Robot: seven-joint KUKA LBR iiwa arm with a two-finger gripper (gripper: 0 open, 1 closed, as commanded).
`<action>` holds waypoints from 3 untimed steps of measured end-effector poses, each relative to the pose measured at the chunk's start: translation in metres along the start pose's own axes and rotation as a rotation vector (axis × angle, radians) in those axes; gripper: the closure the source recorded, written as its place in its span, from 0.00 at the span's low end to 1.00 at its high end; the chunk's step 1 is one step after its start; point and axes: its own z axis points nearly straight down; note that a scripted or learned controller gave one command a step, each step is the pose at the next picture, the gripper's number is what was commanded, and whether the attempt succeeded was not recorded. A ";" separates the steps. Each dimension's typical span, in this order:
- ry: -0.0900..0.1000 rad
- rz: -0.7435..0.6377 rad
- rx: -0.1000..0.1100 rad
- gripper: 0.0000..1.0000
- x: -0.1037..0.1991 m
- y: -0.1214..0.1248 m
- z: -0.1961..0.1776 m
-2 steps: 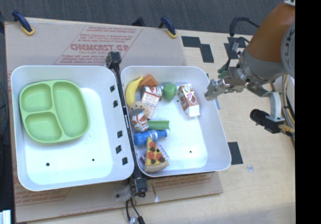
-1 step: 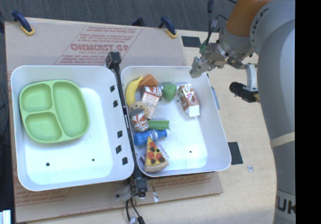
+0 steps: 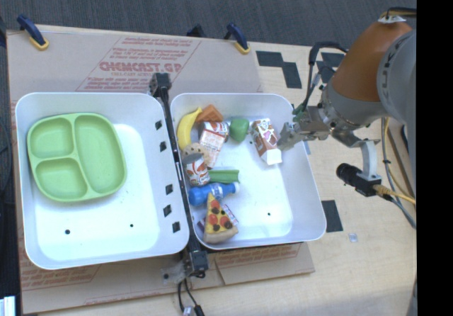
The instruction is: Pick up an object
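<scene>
The right bin (image 3: 301,198) holds several toys. A yellow banana (image 3: 187,129) lies at its back left beside a red-and-white carton (image 3: 212,139) and a green round piece (image 3: 239,128). A brown-and-white carton (image 3: 265,141) lies near the bin's right wall. Further forward are a small brown pack (image 3: 196,168), a green stick (image 3: 224,176), a blue piece (image 3: 204,195) and a pizza slice (image 3: 219,221). My gripper (image 3: 289,134) hangs low at the bin's right wall, right next to the brown-and-white carton. Nothing is visibly held.
The left bin (image 3: 92,233) holds a green divided plate (image 3: 74,156) at its back left. A black hinge strip (image 3: 170,159) runs between the bins. A cardboard sheet (image 3: 141,63) lies behind them. Cables and a black fitting (image 3: 357,178) hang off the arm at the right.
</scene>
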 end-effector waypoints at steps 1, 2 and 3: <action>0.000 -0.001 0.001 1.00 0.000 -0.086 0.016; -0.002 -0.001 -0.006 1.00 0.005 -0.085 -0.076; 0.001 -0.001 0.001 1.00 0.020 -0.086 0.020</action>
